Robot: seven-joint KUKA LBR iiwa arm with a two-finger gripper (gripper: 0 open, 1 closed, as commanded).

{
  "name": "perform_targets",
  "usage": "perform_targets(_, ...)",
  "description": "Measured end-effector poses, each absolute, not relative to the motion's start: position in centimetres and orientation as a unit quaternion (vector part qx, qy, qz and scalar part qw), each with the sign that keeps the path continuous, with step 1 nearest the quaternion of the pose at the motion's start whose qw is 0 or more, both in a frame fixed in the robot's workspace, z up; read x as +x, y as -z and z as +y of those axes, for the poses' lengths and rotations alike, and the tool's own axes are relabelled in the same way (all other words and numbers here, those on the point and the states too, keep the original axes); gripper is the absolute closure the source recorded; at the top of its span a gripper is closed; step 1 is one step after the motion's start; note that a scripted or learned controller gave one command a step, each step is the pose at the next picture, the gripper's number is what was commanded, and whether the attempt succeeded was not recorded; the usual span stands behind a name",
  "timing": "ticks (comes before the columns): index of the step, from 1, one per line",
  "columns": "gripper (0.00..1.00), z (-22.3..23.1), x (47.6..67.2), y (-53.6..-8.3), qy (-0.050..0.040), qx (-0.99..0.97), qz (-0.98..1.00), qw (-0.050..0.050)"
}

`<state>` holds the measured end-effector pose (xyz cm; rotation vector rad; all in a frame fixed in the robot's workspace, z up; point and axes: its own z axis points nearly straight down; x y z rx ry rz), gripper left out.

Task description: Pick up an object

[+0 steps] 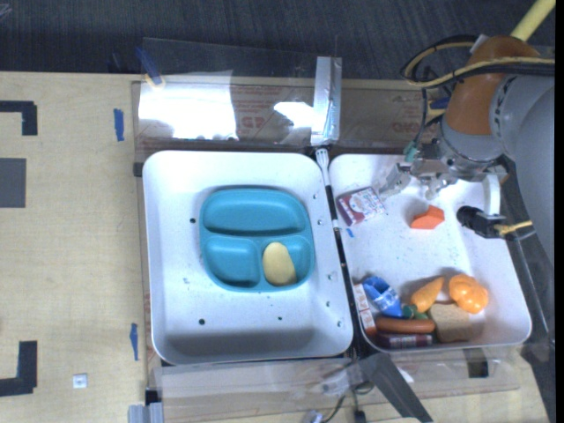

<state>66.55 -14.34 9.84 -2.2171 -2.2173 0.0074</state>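
Presently the gripper (429,169) hangs over the far part of the right bin (520,276); whether it is spread or closed cannot be told. Nearest candidate: an orange wedge (427,218), just below it toward the bin's middle, apart from it, long axis crosswise.

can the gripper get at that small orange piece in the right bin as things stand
Probably yes. The orange piece lies alone on bare bin floor in the right bin, apart from the pile at the front, and the gripper hangs just behind it.

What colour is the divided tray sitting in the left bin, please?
Light blue; the tray shows clearly in the camera view, holding a yellow egg-shaped object.
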Motion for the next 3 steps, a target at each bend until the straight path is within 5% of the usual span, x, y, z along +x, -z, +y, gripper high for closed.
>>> perform_targets(1, 0.0, -18.3, 59.2, -8.5, -0.0003, -0.697, -0.717, -0.001)
perform_targets(2, 1.0, -18.3, 59.2, -9.3, -0.0001, -0.698, -0.716, -0.001)
perform_targets(3, 1.0, -15.0, 64.0, -17.8, 0.0006, -0.711, -0.703, -0.001)
